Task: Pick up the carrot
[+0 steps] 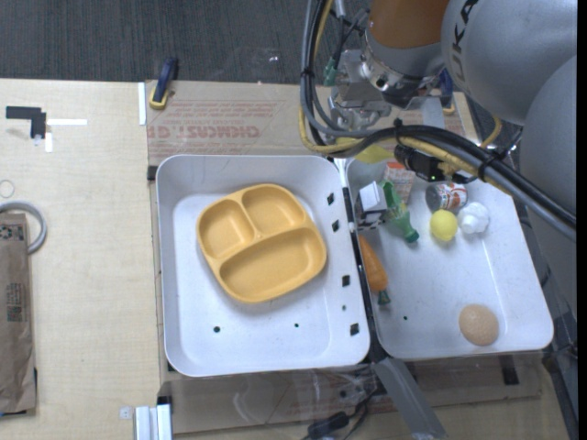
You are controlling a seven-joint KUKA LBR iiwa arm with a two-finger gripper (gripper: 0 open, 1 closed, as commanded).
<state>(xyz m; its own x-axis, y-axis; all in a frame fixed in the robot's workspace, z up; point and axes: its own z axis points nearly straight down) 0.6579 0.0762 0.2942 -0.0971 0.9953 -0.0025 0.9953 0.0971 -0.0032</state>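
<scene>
Right bin point(514, 337), near corner: one round tan ball point(478, 324), lying alone and well apart from the other contents.

Right bin, left wall: one carrot point(371, 263), orange with a dark green end pointing toward the near side. It lies lengthwise just beside the divide between the two bins, free of the hand.

Left bin point(183, 319): one yellow plate point(262, 241) with three compartments, set at a slant near the middle of the bin floor. Small dark marks dot the white floor around it.

Right bin, far half: a cluster of small items. A yellow ball point(444, 225) sits touching or just beside a white crumpled object point(473, 218); a small can point(446, 195) stands just behind them. A green item point(401, 216) lies tilted next to a small white box point(371, 196) at the far left corner.

Above the far edge of the right bin: the arm point(514, 35), grey with an orange band, draped in black cables. The hand point(358, 106) hangs over the far rim near the divide; whether its fingers are apart or together cannot be told

Tabletop point(73, 246), left: a brown paper bag point(16, 310) at the edge; a blue and yellow clip point(164, 82) at the far side
</scene>
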